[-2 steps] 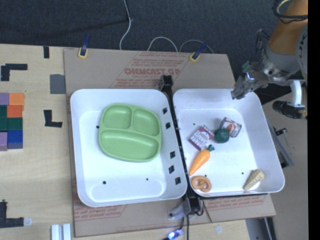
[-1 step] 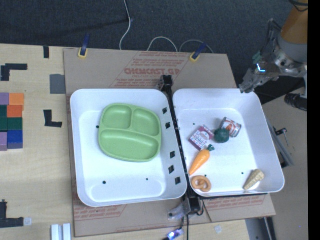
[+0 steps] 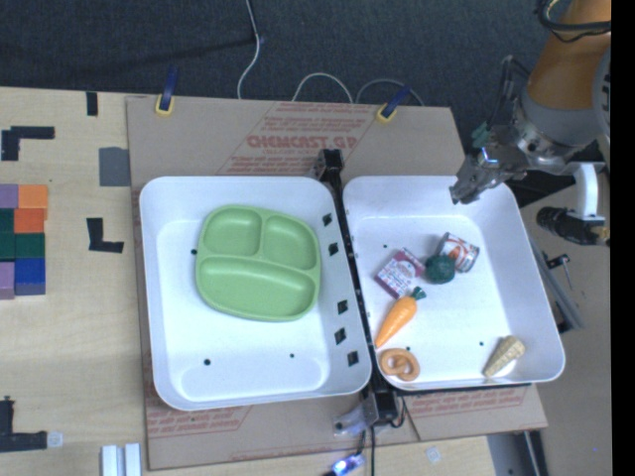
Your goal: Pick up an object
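We see the gripper (image 3: 474, 188) poised at the far right corner of the right bin (image 3: 526, 266), carried by the grey arm (image 3: 556, 97) with its orange band. Its dark fingers point down and to the left, over the bin's upper rim; whether they stand wide or narrow we cannot tell, and nothing shows between them.

The candidate objects all lie below and to the left of the gripper, inside the same bin. Nearest is a small red-and-white can (image 3: 460, 251), lying on its side, with a dark green vegetable toy (image 3: 440, 269) touching it on the left. Just beyond these rests a pink packet (image 3: 399, 271), tilted. Lower still, a toy carrot (image 3: 398, 317) lies at a slant — leafy end up, near the packet — and below it a pretzel (image 3: 400, 365) sits near the bin's front rim. A pale toy corn cob (image 3: 504, 356) lies apart, almost straight below the gripper at the front right corner.

Farther left of the gripper, the left bin (image 3: 169, 365) holds a green divided plate (image 3: 260, 264) — three compartments, flat on the floor.
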